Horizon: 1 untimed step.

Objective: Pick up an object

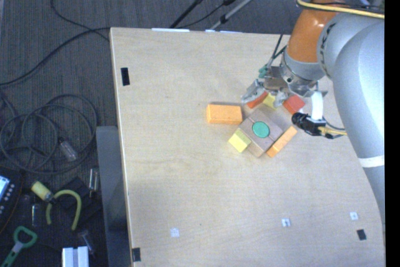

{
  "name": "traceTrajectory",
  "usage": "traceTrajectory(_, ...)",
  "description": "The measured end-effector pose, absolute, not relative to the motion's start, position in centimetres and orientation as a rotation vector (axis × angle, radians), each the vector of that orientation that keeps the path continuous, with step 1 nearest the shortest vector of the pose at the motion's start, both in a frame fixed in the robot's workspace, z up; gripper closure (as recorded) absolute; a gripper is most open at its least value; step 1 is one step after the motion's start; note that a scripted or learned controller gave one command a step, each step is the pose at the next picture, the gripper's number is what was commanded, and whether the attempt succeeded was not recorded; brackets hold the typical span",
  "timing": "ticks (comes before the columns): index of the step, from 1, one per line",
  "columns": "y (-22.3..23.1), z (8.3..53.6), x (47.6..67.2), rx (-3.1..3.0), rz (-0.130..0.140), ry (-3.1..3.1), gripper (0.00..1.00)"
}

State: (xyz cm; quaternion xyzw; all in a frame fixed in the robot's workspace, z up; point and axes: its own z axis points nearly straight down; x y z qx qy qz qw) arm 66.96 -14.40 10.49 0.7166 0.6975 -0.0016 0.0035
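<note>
Gripper point(270, 99) sits low at the cluster's upper edge, beside the block with the green disc point(260, 130). Jaw opening cannot be determined; a small yellow piece point(269, 100) appears between them. Crowded neighbours risk deflecting or dislodging the grasp.

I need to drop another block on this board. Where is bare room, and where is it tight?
Bare: the board left of the orange block, and the whole near stretch below the yellow cube. Crowded: around the green-dot block and the gripper just above it.
</note>
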Motion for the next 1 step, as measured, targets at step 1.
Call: traceTrajectory(1,-14.37,11.38,66.95,2.247,-0.005,2.186,1.0)
